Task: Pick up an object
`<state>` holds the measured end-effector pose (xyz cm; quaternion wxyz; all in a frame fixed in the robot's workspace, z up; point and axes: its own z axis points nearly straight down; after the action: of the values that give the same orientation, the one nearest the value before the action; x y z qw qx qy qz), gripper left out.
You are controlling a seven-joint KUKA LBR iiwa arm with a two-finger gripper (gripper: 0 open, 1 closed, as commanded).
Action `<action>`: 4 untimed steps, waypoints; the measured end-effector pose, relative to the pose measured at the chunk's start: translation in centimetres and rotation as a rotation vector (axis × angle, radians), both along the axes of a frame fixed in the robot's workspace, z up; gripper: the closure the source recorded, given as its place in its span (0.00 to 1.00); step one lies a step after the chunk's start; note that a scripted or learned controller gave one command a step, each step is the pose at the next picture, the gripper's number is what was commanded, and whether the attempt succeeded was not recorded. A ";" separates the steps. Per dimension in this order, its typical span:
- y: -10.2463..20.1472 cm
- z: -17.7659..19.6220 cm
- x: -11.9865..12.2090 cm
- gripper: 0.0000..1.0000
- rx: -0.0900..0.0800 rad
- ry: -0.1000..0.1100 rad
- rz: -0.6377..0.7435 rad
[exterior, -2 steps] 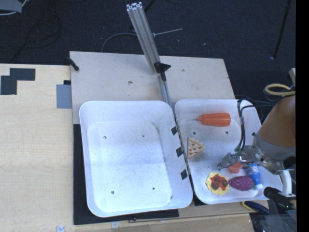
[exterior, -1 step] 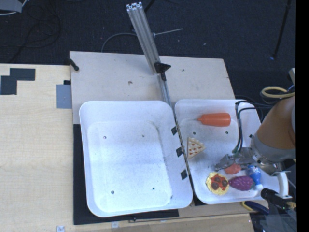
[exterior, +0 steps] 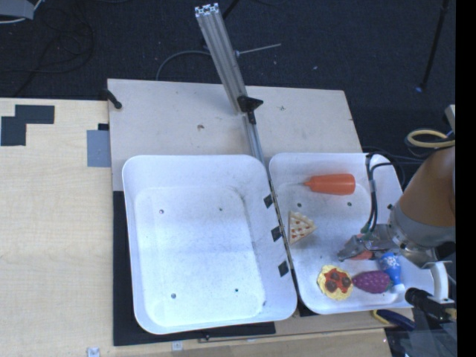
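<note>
The right bin (exterior: 320, 163) holds an orange carrot-like piece (exterior: 332, 184) near its back, a waffle-patterned pizza slice (exterior: 300, 227) by its left wall, a round yellow piece with red spots (exterior: 335, 282) at the front, and a purple piece (exterior: 371, 281) beside it. A small blue object (exterior: 390, 263) lies near the purple piece. My gripper (exterior: 358, 250) hangs low over the bin's right side, just above the yellow and purple pieces, with something reddish at its tip. The arm's wrist hides the fingers' gap.
The left bin (exterior: 149, 171) lies beside the right one, with a row of black clips (exterior: 276, 233) along the shared wall. A slanted aluminium bar (exterior: 226, 58) rises behind the bins. A black cable (exterior: 372, 188) loops above the gripper.
</note>
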<state>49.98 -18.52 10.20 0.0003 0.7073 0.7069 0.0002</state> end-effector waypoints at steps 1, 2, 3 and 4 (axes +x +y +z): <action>-0.7 5.9 -0.2 1.00 -0.001 -0.004 0.000; -0.8 10.1 0.2 1.00 -0.001 -0.002 0.001; -0.8 12.6 0.2 1.00 0.000 -0.001 0.000; 4.6 13.6 1.2 1.00 0.001 0.000 0.005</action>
<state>51.21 -13.93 23.76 0.0000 0.7056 0.7086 0.0003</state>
